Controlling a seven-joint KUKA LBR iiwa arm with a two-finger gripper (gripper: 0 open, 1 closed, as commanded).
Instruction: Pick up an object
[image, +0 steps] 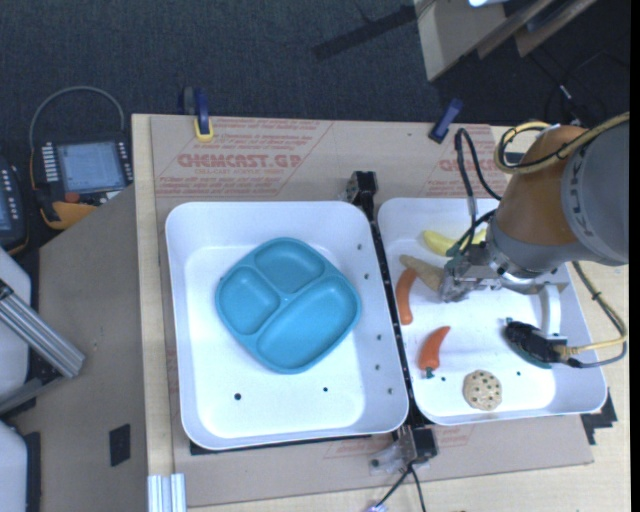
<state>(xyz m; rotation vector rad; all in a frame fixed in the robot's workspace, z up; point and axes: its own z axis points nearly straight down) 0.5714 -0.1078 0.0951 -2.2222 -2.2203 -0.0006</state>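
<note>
My gripper (456, 281) reaches down into the right white bin (570, 400), near its upper left. Its tip sits right beside a tan wedge-shaped piece (418, 268), touching or almost touching it. A yellow banana-like item (436, 241) lies just above the tip. An orange sausage-shaped item (404, 298) lies along the bin's left wall. Lower down lie a red-orange pepper (433, 347) and a round cookie (483, 389). The arm's grey and orange body (550, 205) hides the bin's upper right part.
The left white bin (190, 300) holds a blue divided plate (288, 303). A black ridge (385, 300) separates the bins. A black plug with a yellow cable (535, 343) hangs over the right bin's right side. Clamps stand at the bench's back edge (203, 112).
</note>
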